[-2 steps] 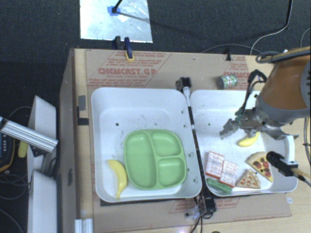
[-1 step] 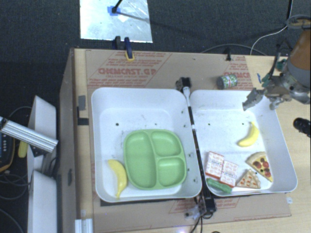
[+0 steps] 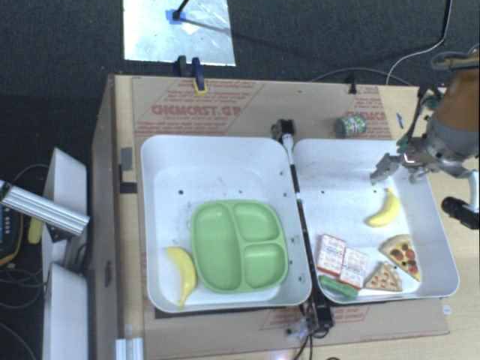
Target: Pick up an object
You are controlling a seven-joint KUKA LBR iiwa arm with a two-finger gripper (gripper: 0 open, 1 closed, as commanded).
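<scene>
A bench [image 3: 225, 103] topped with printed cardboard is seen carrying two shallow white bins side by side, divided by a dark strip. The left bin [image 3: 217, 160] is largely taken up by a green divided plate [image 3: 238, 244], set toward its near half; the far half of that bin is left bare. A yellow banana [image 3: 182, 274] is laid just beside the plate's left edge, near the bin's near-left corner.

The right bin [image 3: 337, 171] is entered from the right by the grey arm [image 3: 456, 122], with its orange band visible at the top right. The gripper [image 3: 393, 166] is held over the far part of this bin, close to the right wall; whether its fingers are spread or closed cannot be told from here, and nothing is seen between them. A second, smaller banana [image 3: 383, 210] is found just below the gripper, apart from it. Toward the near edge, items are crowded together: a whole toy pizza slice with red toppings [image 3: 400, 253] by the right wall, a smaller pizza wedge [image 3: 383, 278] beside it, two red-and-white cards [image 3: 341, 259] to their left, and a green object [image 3: 339, 289] partly tucked under the cards. The far-left area of the right bin is left open.

A small can [image 3: 350, 124] is seen lying on the bench beyond the right bin.
</scene>
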